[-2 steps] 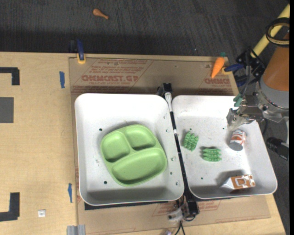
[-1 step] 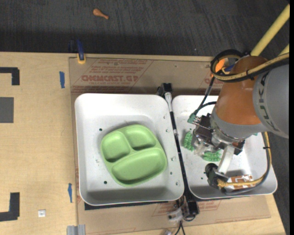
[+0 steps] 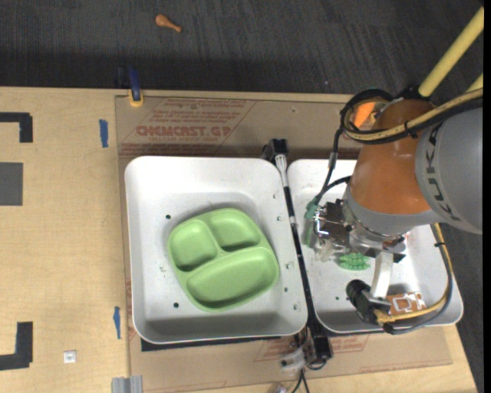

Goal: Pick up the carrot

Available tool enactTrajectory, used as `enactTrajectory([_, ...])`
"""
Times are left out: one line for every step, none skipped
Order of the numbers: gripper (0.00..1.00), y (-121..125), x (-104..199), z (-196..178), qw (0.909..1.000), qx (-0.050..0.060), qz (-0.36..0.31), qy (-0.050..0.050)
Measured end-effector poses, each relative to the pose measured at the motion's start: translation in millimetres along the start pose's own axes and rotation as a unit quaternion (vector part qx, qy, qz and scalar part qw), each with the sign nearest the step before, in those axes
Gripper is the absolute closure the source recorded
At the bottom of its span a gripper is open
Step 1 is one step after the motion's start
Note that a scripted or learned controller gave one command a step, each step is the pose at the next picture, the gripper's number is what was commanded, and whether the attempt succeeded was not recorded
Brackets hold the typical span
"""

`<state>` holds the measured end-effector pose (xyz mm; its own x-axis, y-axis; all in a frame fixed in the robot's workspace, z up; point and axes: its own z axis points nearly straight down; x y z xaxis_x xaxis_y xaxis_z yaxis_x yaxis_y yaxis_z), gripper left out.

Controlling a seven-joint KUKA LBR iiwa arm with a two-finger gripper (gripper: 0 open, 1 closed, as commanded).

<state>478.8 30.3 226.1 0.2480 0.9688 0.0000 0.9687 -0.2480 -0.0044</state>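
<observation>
Where the arm hangs: the grey robot arm with the orange band leans in from the right of the frame and sits low over the right-hand shallow white bin, which I take to be where the program is hunting.
Claw: the two-finger gripper is tucked under the wrist at centre right, and from here I cannot tell how far open it is or whether it has hold of anything.
Carrot: no plain orange carrot body is visible; a small ruffled green piece lies on the right bin's floor just beside the claw, and it may be the carrot's leafy top with the rest covered by the wrist.
Doubtful: a tiny orange scrap lies on the dark floor at the upper left, well apart from both bins and too small to name.
Plate: a pale green plastic divided plate rests flat in the left-hand white bin, probably only as clutter.
Count: two bins, one arm, one plate with three compartments, one green piece, one orange scrap.
</observation>
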Motion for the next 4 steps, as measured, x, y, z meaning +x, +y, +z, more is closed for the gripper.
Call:
enactTrajectory([1.0, -0.8, 43.6, 28.7, 0.9929, 0.0, 0.119, 0.0])
enactTrajectory([1.0, 16.7, 35.4, -114.3, 0.9985, -0.003, -0.055, 0.0])
enactTrajectory([1.0, 4.2, -15.3, 10.9, 0.9944, -0.001, -0.106, 0.0])
enactTrajectory([1.0, -5.7, 23.5, 20.1, 0.9998, -0.002, 0.018, 0.0])
